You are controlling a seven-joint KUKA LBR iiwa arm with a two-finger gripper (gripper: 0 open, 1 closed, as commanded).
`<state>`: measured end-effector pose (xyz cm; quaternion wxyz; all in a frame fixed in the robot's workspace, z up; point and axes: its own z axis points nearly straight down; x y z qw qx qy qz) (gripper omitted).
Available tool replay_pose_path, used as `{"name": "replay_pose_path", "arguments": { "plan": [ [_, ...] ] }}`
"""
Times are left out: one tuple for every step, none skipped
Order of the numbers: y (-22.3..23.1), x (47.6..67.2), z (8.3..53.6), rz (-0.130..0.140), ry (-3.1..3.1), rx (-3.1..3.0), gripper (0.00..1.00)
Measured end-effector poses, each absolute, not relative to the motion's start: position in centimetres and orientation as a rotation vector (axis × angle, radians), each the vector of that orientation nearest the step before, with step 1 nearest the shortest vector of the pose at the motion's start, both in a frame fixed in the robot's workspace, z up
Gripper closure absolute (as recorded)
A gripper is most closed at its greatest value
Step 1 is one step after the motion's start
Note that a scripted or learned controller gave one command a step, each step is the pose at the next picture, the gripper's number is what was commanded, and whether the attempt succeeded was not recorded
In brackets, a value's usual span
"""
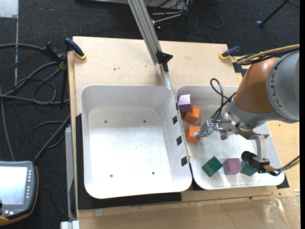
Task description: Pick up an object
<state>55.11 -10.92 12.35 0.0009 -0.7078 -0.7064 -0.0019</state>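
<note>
At the far left a handheld control pendant (14, 190) lies on the dark floor among loose cables; next comes the left bin (95, 128), white and shallow, with only dark specks on its bottom; a slanted metal bar (145, 25) runs down from the top toward the seam between the two bins; the right bin (274, 149) sits just beside the left one and carries all the blocks. Near its upper left corner a pale purple block (184, 99) touches an orange block (192, 114) below it; a second orange block (193, 133) lies lower still, with the gripper (206, 130) right up against its right side, though from here I cannot tell how its tips stand or whether they grasp anything; toward the front wall sit a dark green block (212, 166), a purple block (232, 166) just beside it, and another green block (249, 169) partly behind a black part of the arm; the grey arm (267, 94) with its orange band hangs over the bin's right half.
</note>
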Motion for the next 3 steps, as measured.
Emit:
{"name": "replay_pose_path", "arguments": {
  "plan": [
    [-11.0,55.6,11.9,-0.019,-2.233,-2.23,0.0],
    [-11.0,55.8,12.9,-0.025,-2.234,-2.235,1.0],
    [-11.2,56.0,17.2,-0.004,-2.227,-2.222,1.0]
  ]
}}
